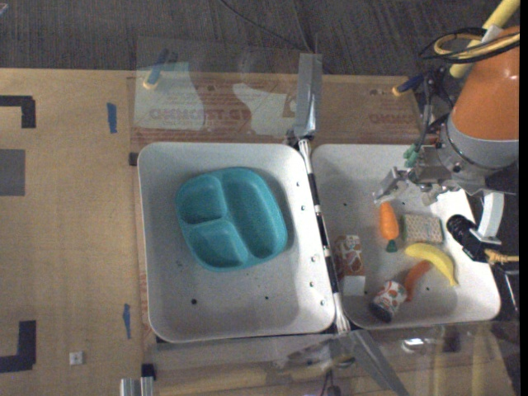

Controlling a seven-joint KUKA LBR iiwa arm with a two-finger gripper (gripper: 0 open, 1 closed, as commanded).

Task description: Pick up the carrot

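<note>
Camera view: bench seen from above at a slant, two white bins side by side.
Near edge, right bin (363, 167): small can (387, 299) lying tilted at the front, an orange piece (417, 275) just behind it.
Banana (435, 260): lies right of centre, curved, near the speckled sponge (421, 226).
Small carton (351, 255): against the bin's left wall, upright or nearly so.
Carrot (388, 221): on the bin floor, mid-bin, long axis running near to far, green end toward the front; just left of the sponge, not touched by anything.
Gripper (410, 180): above the far half of the right bin, just beyond the carrot's far tip; nothing between its fingers; spread of the fingers cannot be told at this angle.
Arm (487, 110): grey with orange band, entering from the right.
Left bin (157, 287): teal divided plate (233, 217) sits in its centre.
</note>
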